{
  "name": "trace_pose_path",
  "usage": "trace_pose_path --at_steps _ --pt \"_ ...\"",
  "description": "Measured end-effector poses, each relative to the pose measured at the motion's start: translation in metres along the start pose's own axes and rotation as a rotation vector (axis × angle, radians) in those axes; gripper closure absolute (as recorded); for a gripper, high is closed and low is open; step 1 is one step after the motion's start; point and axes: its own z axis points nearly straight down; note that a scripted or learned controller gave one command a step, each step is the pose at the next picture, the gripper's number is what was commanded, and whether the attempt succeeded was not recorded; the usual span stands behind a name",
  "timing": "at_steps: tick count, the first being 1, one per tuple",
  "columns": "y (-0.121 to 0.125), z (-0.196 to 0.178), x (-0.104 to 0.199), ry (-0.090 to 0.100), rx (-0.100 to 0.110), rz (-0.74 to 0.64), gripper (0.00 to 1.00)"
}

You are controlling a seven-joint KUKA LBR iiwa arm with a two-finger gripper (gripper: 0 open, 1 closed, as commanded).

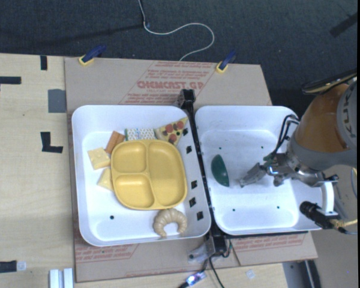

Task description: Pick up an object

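Note:
A dark green oval object (220, 170) lies in the right bin (252, 218), near its left wall. My gripper (248, 178) reaches in from the right and hangs low over the bin floor, just right of the green object and apart from it. Nothing shows between its fingers. The left bin (90, 221) holds a yellow divided plate (149, 174), a croissant (170, 221), a pizza slice (173, 129), pale cheese pieces (99, 159), a brown cracker (114, 141) and a patterned piece (138, 134).
A black divider (195, 161) runs between the two bins. The arm's orange band and grey wrist (324, 137) hang over the right bin's right side. Cardboard (168, 80) lies under both bins, with a white cable (180, 32) behind.

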Motion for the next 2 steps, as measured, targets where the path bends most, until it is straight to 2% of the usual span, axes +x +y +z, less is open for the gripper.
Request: trace_pose_path --at_steps 1,2 --pt "0.000 0.048 0.001 -0.002 -0.005 -0.001 0.00" --pt "0.001 0.035 0.001 -0.002 -0.007 -0.001 1.00"
